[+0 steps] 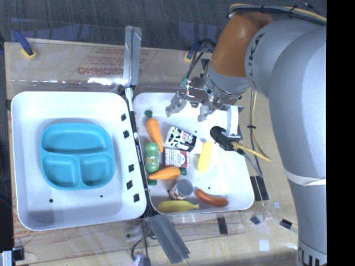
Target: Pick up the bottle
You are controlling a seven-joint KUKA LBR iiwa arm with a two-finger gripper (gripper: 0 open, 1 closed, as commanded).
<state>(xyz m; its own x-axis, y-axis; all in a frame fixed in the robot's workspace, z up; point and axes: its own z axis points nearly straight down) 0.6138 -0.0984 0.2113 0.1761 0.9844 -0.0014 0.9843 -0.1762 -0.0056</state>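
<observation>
Gripper [187,107] of the grey arm [288,71] hung over the far edge of the right bin [244,188], its two fingers spread apart with nothing between them. Nothing had been lifted, so the task stood at its beginning: approach, descent, closure and lift all appeared to remain.

The likeliest bottle [152,156] (a small green one, judged by shape, its cap not clear) lay along the left wall of the right bin, about midway down that wall. It was closely hemmed in: an upright carrot [154,132] just beyond it toward the far edge, a second carrot [165,173] lying crosswise at its near end, and a small carton [176,158] beside it. A black-and-white patterned box [181,139] sat nearer the bin's centre, a yellow piece [204,156] to its right. Along the near edge lay a can [181,189], a sausage [211,198] and a banana [177,206].

The left bin [22,148] carried a blue divided tray [78,154].

The gripper stood well apart from the bottle, toward the far edge and to its right.
</observation>
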